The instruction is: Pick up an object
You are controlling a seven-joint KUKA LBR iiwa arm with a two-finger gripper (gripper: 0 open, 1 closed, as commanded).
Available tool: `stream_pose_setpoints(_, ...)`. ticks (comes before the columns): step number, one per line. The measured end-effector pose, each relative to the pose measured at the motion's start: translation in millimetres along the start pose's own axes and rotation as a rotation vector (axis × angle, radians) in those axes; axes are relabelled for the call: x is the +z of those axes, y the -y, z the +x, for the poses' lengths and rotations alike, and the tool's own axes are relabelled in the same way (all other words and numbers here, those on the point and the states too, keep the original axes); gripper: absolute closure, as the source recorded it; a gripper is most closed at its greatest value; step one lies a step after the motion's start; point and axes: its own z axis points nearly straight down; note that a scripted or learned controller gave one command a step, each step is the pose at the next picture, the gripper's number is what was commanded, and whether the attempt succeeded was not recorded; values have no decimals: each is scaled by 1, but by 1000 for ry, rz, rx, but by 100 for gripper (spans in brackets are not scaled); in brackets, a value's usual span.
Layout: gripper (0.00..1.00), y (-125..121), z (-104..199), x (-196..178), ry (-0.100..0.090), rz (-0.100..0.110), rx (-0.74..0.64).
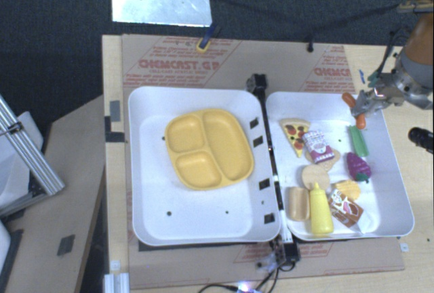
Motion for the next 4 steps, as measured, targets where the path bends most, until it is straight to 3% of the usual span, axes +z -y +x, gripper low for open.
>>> stream_pose_setpoints(1, 100, -1, 0, -22, -1, 3, 0)
stream_pose_setpoints(2, 100, 14, 56, -20, -3, 7, -4)
stream_pose_setpoints(4, 100, 72, 139, -29, -4, 9, -4)
